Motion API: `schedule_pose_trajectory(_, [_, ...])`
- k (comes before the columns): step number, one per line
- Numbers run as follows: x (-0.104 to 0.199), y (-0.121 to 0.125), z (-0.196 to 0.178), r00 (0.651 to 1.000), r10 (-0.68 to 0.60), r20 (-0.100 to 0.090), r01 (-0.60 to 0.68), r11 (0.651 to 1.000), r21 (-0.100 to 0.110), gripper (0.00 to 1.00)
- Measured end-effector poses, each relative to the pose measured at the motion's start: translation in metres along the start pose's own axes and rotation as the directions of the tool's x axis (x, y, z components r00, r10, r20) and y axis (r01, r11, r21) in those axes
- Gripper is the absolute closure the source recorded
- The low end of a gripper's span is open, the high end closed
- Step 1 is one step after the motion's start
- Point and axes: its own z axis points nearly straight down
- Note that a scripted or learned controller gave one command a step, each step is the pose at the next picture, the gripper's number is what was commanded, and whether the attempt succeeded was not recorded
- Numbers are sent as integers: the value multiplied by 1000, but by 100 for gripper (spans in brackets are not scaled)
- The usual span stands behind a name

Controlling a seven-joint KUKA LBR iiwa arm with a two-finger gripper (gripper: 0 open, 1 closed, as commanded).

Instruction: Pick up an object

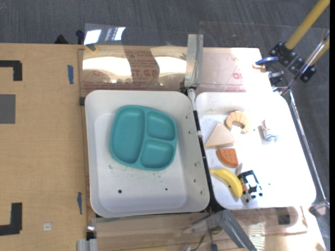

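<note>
Teal tray (142,137) in left bin (99,192) — banana (229,180) in right bin (293,156)

Small black-and-white object (250,183) beside the banana (229,181) and small grey item (268,134), both too small to identify

cardboard-topped bench (42,140), two white bins sitting right on it, left bin (99,192) and right bin (293,156) basically touching

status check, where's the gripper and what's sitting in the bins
Gripper: not over either bin. Right bin: croissant, tan wedge, orange piece, banana, small black item. Left bin: teal divided plate. Nothing picked up yet.
</note>
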Motion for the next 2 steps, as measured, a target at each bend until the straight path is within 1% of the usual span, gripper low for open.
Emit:
schedule_pose_trajectory(1, [27,-72,80,1000,-25,2,25,1000,2,100])
schedule_pose_trajectory(2, [-1,-13,97,968,251,-3,-251,968,-3,100])
